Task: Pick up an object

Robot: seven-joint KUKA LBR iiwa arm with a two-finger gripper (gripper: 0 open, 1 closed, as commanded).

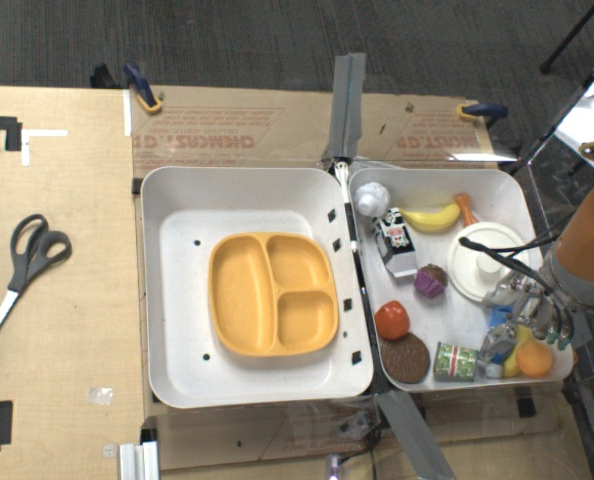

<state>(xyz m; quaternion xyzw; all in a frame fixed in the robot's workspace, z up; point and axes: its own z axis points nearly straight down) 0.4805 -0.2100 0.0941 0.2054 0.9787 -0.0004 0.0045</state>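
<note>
The right bin [517,190] holds a banana [430,217], a carrot [464,208], a white ball [372,198], a black-and-white toy box [397,240], a white dish [485,261], a purple piece [430,282], a red tomato [392,319], a brown round cookie [407,359], a green can [456,361], a blue item [499,318] and an orange [535,360]. My gripper [525,316] reaches in from the right edge. It hangs low over the bin's near right corner, just above the blue item and the orange. Its metal body hides part of that corner.
The left bin [167,268] holds a yellow divided plate [274,293]. Scissors [27,258] lie on the wooden bench at far left. Blue clamps [143,86] pin cardboard behind the bins. A grey strip [347,108] runs between the bins.
</note>
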